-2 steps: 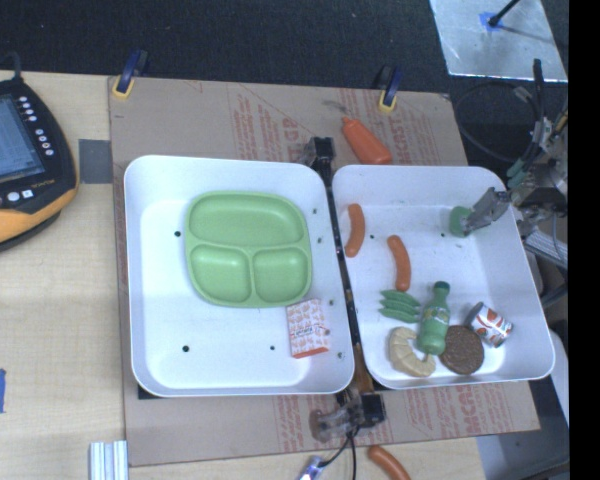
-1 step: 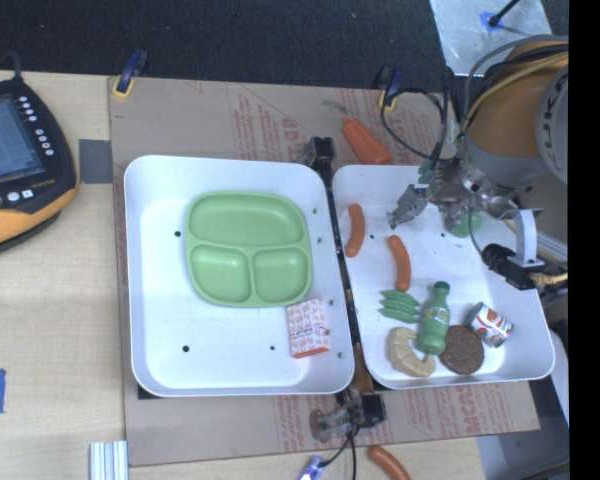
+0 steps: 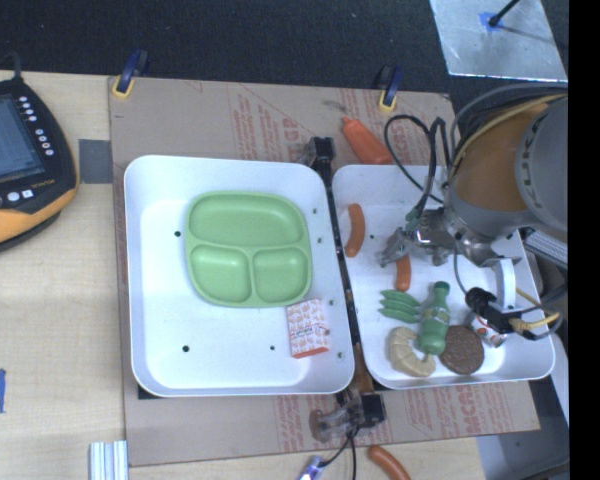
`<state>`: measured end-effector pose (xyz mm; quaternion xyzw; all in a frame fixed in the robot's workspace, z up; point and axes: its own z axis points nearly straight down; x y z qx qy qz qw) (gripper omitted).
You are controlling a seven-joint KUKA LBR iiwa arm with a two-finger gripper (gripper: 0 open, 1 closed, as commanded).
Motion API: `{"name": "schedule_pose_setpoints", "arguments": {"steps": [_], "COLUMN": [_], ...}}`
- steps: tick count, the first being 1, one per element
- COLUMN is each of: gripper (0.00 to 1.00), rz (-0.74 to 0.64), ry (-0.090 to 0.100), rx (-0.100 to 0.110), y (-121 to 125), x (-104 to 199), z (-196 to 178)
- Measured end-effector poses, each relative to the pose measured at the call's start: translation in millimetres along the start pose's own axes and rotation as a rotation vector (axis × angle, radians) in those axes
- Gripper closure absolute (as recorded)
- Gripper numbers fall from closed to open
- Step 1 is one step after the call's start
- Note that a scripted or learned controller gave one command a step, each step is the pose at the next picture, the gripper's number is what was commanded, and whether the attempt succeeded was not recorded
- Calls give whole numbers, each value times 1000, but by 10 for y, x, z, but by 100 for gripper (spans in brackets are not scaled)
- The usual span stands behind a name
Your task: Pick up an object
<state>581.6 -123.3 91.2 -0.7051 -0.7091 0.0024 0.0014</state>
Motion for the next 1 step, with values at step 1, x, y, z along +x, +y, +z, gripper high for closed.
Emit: {"name": "schedule_pose_setpoints", "arguments": {"steps": [1], "gripper": [100], "rz": [-4], "ry": [-2], "rx": [0], "y": [3], "x": [-13], "z": [-108]}}
